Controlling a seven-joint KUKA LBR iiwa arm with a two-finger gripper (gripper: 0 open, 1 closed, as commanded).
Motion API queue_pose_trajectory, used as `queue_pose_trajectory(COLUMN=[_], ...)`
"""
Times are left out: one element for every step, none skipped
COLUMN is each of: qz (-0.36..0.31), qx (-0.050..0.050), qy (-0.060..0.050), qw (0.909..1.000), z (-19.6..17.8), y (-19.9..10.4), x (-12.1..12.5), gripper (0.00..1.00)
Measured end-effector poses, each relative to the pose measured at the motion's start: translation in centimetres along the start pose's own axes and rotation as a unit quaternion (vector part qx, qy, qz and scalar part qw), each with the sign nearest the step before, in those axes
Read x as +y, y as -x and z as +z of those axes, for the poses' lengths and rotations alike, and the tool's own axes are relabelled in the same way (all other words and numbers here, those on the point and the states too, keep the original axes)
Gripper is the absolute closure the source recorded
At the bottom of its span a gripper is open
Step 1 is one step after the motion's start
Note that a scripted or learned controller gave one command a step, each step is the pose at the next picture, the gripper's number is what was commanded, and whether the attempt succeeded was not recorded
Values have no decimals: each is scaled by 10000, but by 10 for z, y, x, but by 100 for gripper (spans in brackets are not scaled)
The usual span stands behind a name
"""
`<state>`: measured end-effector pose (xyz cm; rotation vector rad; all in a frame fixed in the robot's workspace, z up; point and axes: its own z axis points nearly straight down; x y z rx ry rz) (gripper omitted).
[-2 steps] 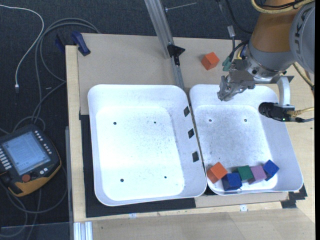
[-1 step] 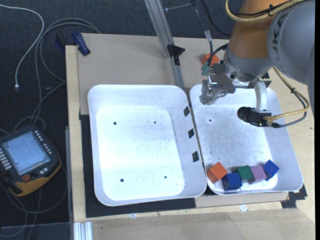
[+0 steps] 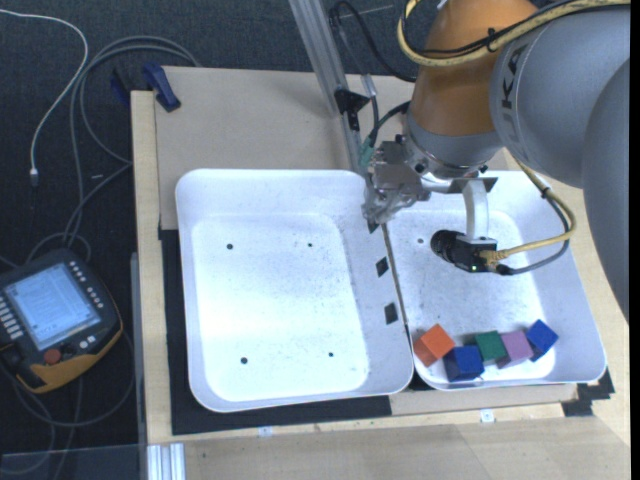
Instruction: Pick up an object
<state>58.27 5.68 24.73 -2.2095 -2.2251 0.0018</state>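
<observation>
We see 5 small blocks in a row along the lower edge of the right bin (image 3: 560, 298), lower right of the frame: orange block (image 3: 435, 342), dark blue block (image 3: 463, 362), green block (image 3: 490, 346), pink block (image 3: 516, 345), blue block (image 3: 541, 336). The gripper (image 3: 385, 206) sits above centre, over the divide between the bins, so the blocks lie down and to the right of it. Whether it is apart or together, we cannot tell. The arm (image 3: 560, 78) reaches in from the upper right.

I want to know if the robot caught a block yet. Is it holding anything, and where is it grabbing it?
Nothing seems held. The gripper hangs over the bins' shared edge, while the blocks lie apart along the right bin's near edge.
</observation>
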Motion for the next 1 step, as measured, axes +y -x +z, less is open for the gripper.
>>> queue_pose_trajectory(qz=[74], qx=[-30], qy=[5], qw=[10000], z=[15], y=[131], x=[-4], gripper=[100])
